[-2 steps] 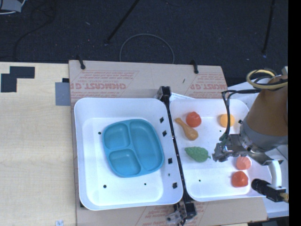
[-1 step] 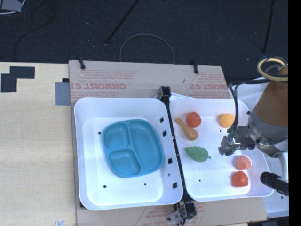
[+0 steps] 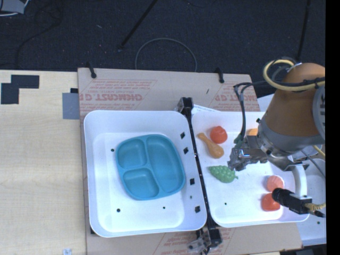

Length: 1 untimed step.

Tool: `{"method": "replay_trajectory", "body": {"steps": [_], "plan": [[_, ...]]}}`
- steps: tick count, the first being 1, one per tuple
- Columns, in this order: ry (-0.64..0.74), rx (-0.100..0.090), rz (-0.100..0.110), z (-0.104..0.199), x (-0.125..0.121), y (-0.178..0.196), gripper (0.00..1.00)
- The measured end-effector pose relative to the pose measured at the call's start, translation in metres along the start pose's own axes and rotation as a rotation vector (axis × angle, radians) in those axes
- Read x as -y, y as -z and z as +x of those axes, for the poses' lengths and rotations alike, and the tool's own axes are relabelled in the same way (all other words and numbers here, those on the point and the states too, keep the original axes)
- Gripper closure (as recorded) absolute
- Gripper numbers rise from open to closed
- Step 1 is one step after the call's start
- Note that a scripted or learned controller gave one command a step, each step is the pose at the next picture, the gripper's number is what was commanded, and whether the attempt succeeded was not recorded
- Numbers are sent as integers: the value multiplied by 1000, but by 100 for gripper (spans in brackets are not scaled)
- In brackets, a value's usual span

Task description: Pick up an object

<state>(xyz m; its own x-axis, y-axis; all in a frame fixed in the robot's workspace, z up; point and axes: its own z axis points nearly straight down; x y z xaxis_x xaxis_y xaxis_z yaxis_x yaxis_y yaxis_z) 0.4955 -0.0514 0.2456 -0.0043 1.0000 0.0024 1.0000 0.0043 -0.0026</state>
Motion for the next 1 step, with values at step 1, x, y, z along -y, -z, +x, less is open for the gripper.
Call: {"method": "replay_trajectory", "body": {"steps": [1], "plan": [[-1,1,0,42,-20,2,100]]}}
